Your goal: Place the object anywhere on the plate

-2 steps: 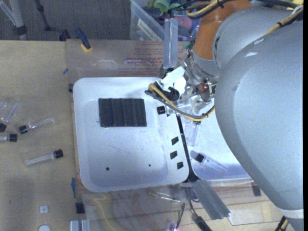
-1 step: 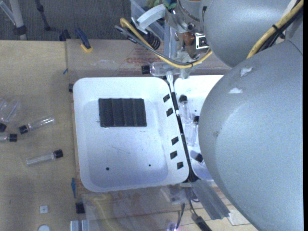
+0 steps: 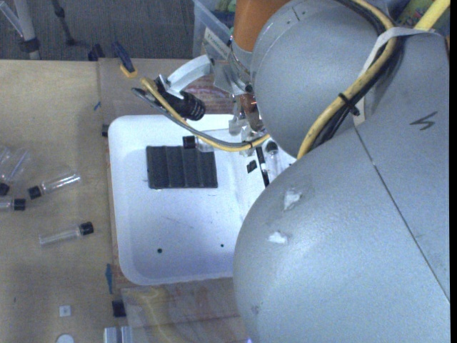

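Object (image 3: 181,167) — dark ribbed slab — lies left of tool (image 3: 246,123).

The grey arm (image 3: 343,191) reaches in from the right, its bulky rounded joints covering the near right of the scene. A yellow cable (image 3: 335,116) runs along it toward the wrist (image 3: 243,113) at far centre.

arm (image 3: 343,156) blocks right, black grid (image 3: 181,167), open bin floor (image 3: 171,227)

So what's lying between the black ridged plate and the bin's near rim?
Mostly bare white bin floor in the camera view; just two tiny dark specks sit between the black ridged plate and the near rim.
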Controlling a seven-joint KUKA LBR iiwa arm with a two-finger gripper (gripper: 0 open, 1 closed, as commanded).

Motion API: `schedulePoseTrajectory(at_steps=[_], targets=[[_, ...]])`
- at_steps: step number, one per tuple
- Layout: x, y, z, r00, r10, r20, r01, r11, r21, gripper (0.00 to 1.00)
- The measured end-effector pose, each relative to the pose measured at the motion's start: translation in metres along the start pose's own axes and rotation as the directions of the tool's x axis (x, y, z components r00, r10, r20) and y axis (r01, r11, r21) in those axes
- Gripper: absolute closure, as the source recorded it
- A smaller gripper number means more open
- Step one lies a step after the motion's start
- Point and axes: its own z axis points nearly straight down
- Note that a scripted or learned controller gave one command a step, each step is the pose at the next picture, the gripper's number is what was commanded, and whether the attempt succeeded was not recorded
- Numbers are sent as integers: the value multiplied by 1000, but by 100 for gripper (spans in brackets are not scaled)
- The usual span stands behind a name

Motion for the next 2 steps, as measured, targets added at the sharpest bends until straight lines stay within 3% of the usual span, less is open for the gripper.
schedulePoseTrajectory(at_steps=[1,2], targets=[[-48,-48,66,1000,0,1,0,1000,0,100],[-48,-48,66,1000,1,1,-1,1000,-1,0]])
